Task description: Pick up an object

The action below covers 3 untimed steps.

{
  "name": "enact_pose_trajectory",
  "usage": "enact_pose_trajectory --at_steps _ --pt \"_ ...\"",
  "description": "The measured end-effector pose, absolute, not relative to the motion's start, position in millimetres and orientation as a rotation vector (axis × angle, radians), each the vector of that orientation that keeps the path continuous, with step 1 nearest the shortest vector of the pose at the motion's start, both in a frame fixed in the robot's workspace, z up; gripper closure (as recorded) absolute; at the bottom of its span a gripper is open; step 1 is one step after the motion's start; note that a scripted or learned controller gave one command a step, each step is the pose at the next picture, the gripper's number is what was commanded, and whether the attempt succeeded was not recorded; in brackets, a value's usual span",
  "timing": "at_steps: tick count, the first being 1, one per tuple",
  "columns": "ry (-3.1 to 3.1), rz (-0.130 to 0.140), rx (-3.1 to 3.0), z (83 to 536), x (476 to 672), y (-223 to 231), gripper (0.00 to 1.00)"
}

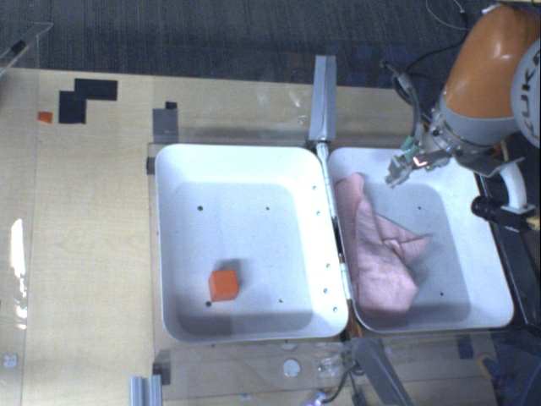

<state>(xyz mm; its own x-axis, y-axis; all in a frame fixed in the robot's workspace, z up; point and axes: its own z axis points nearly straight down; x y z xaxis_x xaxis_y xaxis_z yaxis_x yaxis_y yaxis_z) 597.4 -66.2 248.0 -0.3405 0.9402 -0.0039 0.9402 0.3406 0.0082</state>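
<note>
Two white bins sat side by side on the pale wooden bench, split by a grey metal divider (322, 100) running up between them. In the left bin (245, 163) lay a small orange block (224, 285), down near the front left corner and well clear of the walls. The right bin (482, 315) held a pink cloth (378, 252), crumpled and stretched along the bin's left side, one end up near the back wall and the bulk of it bunched toward the front (a folded flap poked out to the right around the middle).

The arm (494, 66) reached in from the right, its orange band big and bright at the top corner, grey wrist just below it. The gripper (404, 167) hung over the back part of the right bin, just right of the cloth's upper end and apart from it. Nothing showed between the fingers, and whether they stood open or closed could not be told from this angle. Dark cables (406, 79) looped behind the wrist. Out on the bench's far left sat a black stepped mark (84, 98) and a tiny orange square (45, 117).
</note>
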Motion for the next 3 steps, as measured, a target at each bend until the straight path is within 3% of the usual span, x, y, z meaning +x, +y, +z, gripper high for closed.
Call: enact_pose_trajectory --at_steps 1,2,3 --pt "2.566 0.007 1.799 248 597.4 -66 0.0" --pt "2.57 -0.001 1.81 166 546.7 -96 0.0" --pt "2.532 0.011 1.842 92 566.8 -138 0.0"
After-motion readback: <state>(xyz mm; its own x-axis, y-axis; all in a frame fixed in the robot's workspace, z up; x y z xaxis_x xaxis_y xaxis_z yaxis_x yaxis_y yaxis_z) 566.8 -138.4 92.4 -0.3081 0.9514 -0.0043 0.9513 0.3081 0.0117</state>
